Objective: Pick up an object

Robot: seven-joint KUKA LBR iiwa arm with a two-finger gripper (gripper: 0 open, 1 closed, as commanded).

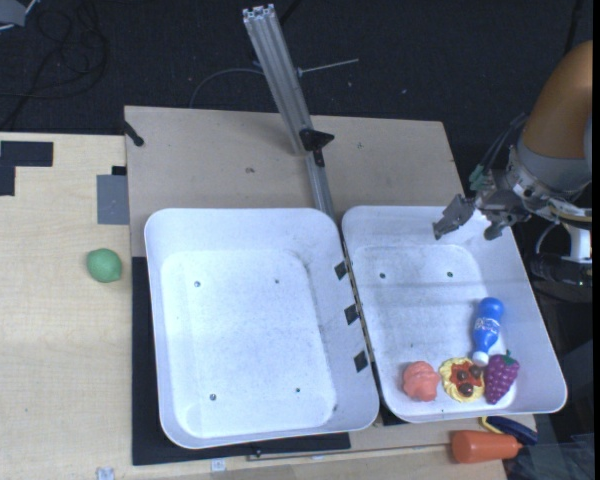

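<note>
So we're pretty much at square one on this pick. The pincer (471,218) is hanging over the far right corner of the right bin (420,238), its two fingers spread apart with nothing between them, so no grab has happened as far as we can see. All the candidates are bunched in the near right corner of that bin, well apart from the pincer: a blue and white bottle (487,328), a bunch of purple toy grapes (501,376) just beside it, a yellow toy with red bits (463,379) touching the grapes, and a pinkish lumpy toy (419,380) next to that. The left bin (170,238) has no items we'd go for. There's also a green ball (105,265) out on the worktop (40,308) to the left and an orange carrot-looking thing (483,446) just outside the right bin's near edge. Our read: the whole job is still ahead, meaning travel toward the near corner, descend, close, lift.
</note>
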